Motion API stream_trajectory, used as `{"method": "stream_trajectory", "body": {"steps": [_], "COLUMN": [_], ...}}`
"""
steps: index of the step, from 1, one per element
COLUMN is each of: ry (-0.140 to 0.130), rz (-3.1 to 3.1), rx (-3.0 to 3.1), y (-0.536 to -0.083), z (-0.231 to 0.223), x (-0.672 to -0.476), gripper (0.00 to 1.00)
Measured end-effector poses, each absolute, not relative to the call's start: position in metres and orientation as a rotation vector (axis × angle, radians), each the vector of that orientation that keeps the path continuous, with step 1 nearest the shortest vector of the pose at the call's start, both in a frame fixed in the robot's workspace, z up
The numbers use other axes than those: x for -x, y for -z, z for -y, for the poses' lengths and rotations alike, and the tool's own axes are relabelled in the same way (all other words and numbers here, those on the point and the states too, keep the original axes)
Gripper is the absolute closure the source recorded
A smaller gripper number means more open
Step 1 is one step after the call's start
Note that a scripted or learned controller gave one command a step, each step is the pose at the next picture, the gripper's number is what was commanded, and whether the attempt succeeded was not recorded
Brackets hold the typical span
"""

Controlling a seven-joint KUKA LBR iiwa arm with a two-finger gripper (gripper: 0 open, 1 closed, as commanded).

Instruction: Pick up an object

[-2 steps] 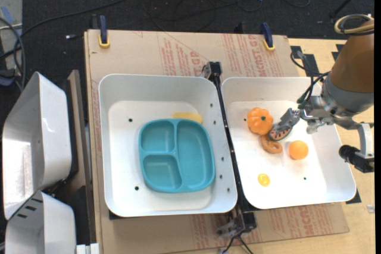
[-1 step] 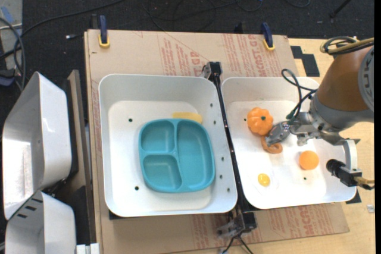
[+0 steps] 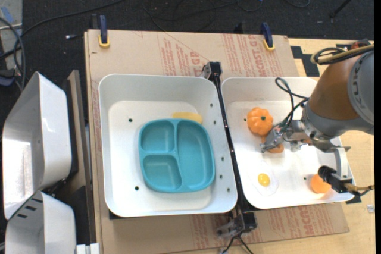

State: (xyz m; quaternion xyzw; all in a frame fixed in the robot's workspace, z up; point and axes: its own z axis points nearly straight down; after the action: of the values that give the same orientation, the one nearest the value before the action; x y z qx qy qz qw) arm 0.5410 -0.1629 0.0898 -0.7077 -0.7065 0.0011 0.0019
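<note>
In the right-hand bin (image 3: pixel 250 98), near its middle, the gripper (image 3: pixel 272 143) is seen lowered over a small orange-brown lump (image 3: pixel 276 150), which lies directly beneath it. Whether the lump is actually gripped cannot be told, nor can it be told whether the gripper is open or closed. Just above the gripper and slightly to the view's left, a small orange pumpkin (image 3: pixel 260 121) is set upright on the bin floor, close to the gripper but apart from the lump. Below the gripper, toward the near edge of the bin, a toy fried egg (image 3: pixel 264 179) is laid flat. Farther off, to the gripper's lower right in the view, an orange rounded thing (image 3: pixel 319 185) is found by the bin's corner. Well to the view's left of the gripper, the left-hand bin (image 3: pixel 119 128) is occupied by a teal divided plate (image 3: pixel 177 154), and a yellow piece (image 3: pixel 187 118) is partly hidden beyond the plate's far rim.
</note>
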Motion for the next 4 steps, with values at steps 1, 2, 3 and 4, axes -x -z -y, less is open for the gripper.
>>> {"method": "stream_trajectory", "body": {"steps": [1, 2, 3, 4], "ry": [0.000, 0.003, 0.003, 0.005], "rz": [2.218, 2.225, 2.227, 2.229], "rx": [2.224, 2.223, 2.222, 2.223], "y": [-0.102, -0.145, -0.189, -0.252], "z": [0.163, 0.163, 0.165, 0.165], "x": [-0.542, -0.541, -0.547, -0.545], "gripper": [1.00, 1.00, 1.00, 1.00]}}
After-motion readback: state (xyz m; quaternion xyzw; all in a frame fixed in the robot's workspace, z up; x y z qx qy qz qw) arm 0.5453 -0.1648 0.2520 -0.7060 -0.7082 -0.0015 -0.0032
